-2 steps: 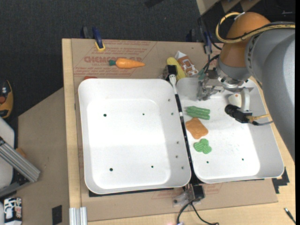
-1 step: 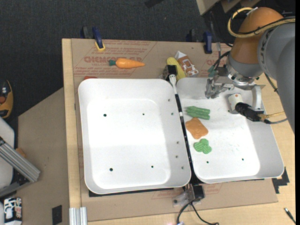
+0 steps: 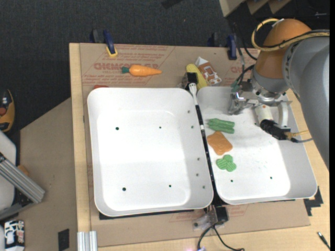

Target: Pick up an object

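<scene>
In the right bin (image 3: 261,184) lie three toys: a green bean pod (image 3: 221,124) near the divider, an orange bread-like piece (image 3: 220,142) below it, and a small green leafy piece (image 3: 226,164) lower still. My gripper (image 3: 238,104) hangs low over the back of the right bin, up and to the right of the green pod and apart from it. The grey arm with its orange band (image 3: 277,41) comes in from the right above the gripper. Nothing shows between the fingers.
The left bin (image 3: 141,145) sits beside the right one. Behind the bins, on the cardboard, lie a toy carrot (image 3: 142,71) and a yellow and brown cluster of items (image 3: 201,75). Blue clamps (image 3: 110,42) hold the board's far edge.
</scene>
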